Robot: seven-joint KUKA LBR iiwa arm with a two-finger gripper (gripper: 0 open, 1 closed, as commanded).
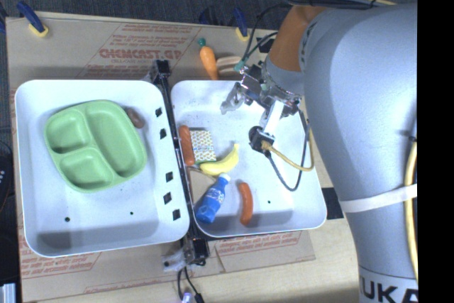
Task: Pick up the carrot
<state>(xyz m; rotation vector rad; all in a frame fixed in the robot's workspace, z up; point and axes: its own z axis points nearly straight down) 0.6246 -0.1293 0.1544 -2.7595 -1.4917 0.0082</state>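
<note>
Above the right bin point(305, 213), the camera view shows the gripper point(246, 104) hanging over the bin's back half with its two fingers spread apart and nothing between them. The carrot point(207, 61) lies outside both bins, on the cardboard point(128, 46) just behind the right bin's back rim, its green tip pointing away from the bench front. It sits near the gripper but to its left and farther back. To do the step well, the arm would likely need to travel up and over the back rim, line the fingers across the carrot's narrow width, and come down straight. The rim close by leaves little room on the near side, while the cardboard beyond looks open. A blue clamp point(240, 20) stands nearby to the right. Inside the right bin lie a banana point(220, 162), a blue bottle point(211, 199) and two sausages point(245, 201), well clear of that path. A green tray point(96, 144) sits in the left bin point(28, 174).
</note>
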